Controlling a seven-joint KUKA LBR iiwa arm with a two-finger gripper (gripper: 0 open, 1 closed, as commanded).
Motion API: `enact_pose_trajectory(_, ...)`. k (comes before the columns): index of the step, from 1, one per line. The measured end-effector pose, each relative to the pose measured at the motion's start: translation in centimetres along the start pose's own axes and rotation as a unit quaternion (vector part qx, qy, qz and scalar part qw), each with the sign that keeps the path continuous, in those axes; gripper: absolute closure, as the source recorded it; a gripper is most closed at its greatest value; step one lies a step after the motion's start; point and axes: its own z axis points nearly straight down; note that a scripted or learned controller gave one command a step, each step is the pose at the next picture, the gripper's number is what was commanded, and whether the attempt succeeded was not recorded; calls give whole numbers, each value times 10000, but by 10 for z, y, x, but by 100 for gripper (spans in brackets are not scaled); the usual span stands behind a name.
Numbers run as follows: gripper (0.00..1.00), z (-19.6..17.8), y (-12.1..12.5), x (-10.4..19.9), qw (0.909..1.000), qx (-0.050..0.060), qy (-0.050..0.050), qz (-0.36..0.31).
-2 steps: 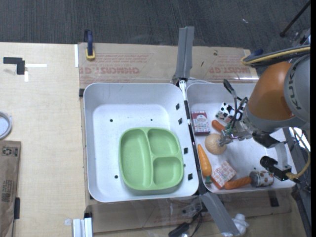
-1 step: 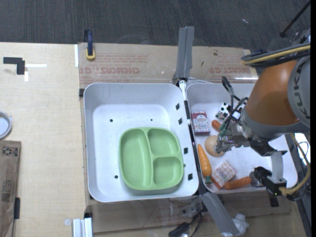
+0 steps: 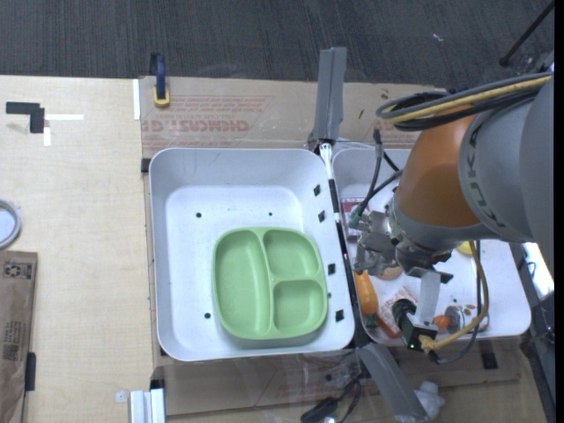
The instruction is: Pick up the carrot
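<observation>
- Camera view: the carrot is seen in the right bin, pressed against its left wall near the front edge.
- The tool is lowered just above it; its opening cannot be told.
- Open room is offered by the left bin around a green divided plate.
- Reversed red print on the tabletop cardboard is not readable.
</observation>
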Motion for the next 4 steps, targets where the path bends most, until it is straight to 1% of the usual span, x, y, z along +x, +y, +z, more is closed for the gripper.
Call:
enact_pose_trajectory(1, 100, 0, 4, -13, 9739, -2, 3, -2270)
enact_pose_trajectory(2, 100, -1, 89, -53, 9816, -7, -2, -1910)
enact_pose_trajectory(3, 100, -19, 112, -56, 9942, 1, -5, 1071)
enact_pose_trajectory(4, 100, 0, 41, -75, 9847, 13, -2, 1741)
